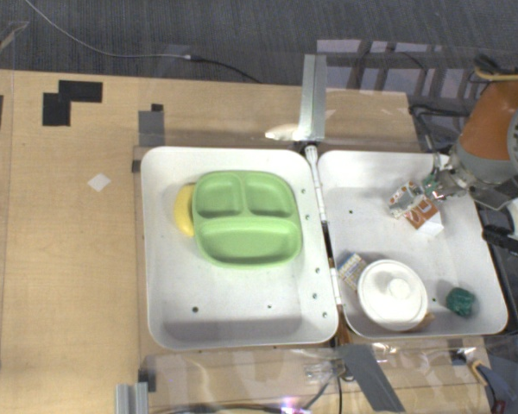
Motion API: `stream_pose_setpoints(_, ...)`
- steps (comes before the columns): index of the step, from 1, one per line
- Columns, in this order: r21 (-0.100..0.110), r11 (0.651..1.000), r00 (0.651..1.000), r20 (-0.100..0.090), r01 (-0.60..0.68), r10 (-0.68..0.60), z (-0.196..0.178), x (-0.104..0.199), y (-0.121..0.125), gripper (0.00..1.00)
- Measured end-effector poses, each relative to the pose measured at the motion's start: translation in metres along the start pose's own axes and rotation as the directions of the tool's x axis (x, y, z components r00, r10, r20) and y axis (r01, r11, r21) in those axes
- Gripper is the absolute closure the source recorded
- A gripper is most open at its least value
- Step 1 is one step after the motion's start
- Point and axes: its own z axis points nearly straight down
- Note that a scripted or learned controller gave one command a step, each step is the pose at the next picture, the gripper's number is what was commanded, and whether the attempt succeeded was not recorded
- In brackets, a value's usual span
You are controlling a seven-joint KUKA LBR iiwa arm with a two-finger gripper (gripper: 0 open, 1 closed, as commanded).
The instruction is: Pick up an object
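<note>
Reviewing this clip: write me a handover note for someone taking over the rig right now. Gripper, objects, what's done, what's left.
Gripper: low over the upper part of the right bin, at a small brown-and-white item; grip cannot be confirmed.
Right bin also holds a white round container, a small checkered packet and a dark green object.
Left bin: green divided plate lying over a yellow object.
Done: arm is at a target. Left: a confirmed grasp and lift.

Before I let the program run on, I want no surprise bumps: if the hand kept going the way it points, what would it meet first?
The hand points left and down into the right bin. First in line is probably the small crinkled packet just below it, though depth is hard to judge from above.
</note>
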Motion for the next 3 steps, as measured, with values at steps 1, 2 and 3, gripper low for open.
stream_pose_setpoints(1,-0.010,1.000,1.000,0.007,0.005,-0.005,-0.016,-0.001,0.004,1.00)
stream_pose_setpoints(2,-0.003,0.993,0.993,0.000,0.117,-0.117,-0.116,0.051,0.056,1.00)
stream_pose_setpoints(3,-0.001,0.934,0.934,-0.001,0.357,-0.357,-0.106,0.067,0.055,1.00)
